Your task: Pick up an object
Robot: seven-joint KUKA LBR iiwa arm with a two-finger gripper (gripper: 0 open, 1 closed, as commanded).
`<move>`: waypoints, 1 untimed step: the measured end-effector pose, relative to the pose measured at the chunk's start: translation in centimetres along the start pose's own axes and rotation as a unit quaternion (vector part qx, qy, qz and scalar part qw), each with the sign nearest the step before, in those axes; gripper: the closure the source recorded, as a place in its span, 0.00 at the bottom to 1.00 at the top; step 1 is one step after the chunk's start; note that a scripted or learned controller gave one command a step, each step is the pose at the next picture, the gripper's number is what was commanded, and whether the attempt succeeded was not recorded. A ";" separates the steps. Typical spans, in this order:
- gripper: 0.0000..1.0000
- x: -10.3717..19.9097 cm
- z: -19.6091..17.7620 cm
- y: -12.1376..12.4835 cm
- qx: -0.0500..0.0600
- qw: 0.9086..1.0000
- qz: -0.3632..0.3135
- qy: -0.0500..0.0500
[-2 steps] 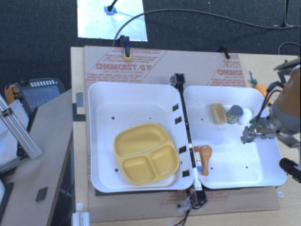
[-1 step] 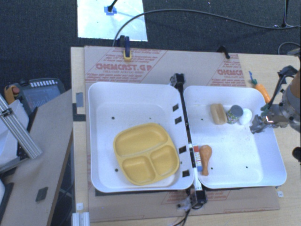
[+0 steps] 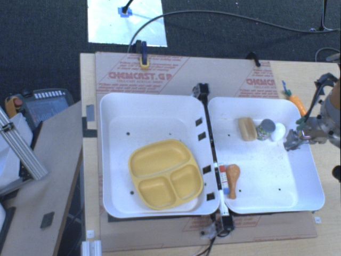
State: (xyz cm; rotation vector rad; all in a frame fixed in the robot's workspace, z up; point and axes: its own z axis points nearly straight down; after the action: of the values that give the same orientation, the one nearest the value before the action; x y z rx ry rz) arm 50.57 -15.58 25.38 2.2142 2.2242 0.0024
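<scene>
In the right bin (image 3: 298, 193), a tan bread-like block (image 3: 246, 128) lies at the back beside a small grey-green can (image 3: 265, 129) and a white round object (image 3: 278, 133). An orange drumstick toy (image 3: 232, 179) rests near the bin's left wall at the front. My gripper (image 3: 294, 140) hangs low over the bin's right side, just right of the white object. Nothing visible is held in it.
The left bin (image 3: 122, 116) holds a yellow three-part tray (image 3: 165, 173). An orange carrot-like piece (image 3: 297, 104) lies by the right bin's back right corner. A black divider strip (image 3: 209, 143) runs between the bins. Cables cross the dark floor behind the bench.
</scene>
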 end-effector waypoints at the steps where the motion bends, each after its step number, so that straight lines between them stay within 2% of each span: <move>1: 1.00 5.2 1.2 -0.1 0.001 1.000 -0.002 0.001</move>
State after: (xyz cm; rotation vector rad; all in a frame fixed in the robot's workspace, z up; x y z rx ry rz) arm 50.49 -10.39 24.17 2.2113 2.2312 0.0042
